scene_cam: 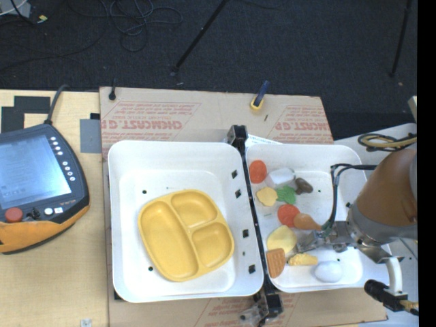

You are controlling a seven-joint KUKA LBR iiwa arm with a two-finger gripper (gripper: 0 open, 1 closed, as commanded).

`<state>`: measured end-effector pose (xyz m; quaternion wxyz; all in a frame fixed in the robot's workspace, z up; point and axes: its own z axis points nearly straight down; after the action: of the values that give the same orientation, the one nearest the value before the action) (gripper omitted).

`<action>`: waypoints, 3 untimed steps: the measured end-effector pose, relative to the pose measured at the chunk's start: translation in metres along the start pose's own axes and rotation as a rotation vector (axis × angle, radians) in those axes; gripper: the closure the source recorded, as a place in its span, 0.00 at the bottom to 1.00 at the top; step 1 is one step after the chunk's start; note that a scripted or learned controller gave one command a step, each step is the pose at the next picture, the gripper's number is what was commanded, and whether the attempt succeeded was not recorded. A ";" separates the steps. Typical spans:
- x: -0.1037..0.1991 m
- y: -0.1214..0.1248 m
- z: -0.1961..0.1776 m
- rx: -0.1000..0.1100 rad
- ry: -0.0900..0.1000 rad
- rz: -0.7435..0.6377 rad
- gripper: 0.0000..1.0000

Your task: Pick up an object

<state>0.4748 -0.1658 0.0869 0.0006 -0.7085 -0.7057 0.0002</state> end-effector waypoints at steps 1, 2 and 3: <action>0.005 0.039 -0.001 -0.001 0.000 -0.005 0.00; -0.024 0.079 -0.001 -0.002 -0.002 -0.008 0.00; -0.023 0.076 -0.010 0.003 0.002 -0.005 1.00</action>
<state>0.5509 -0.1895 0.0973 0.0025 -0.7068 -0.7074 0.0007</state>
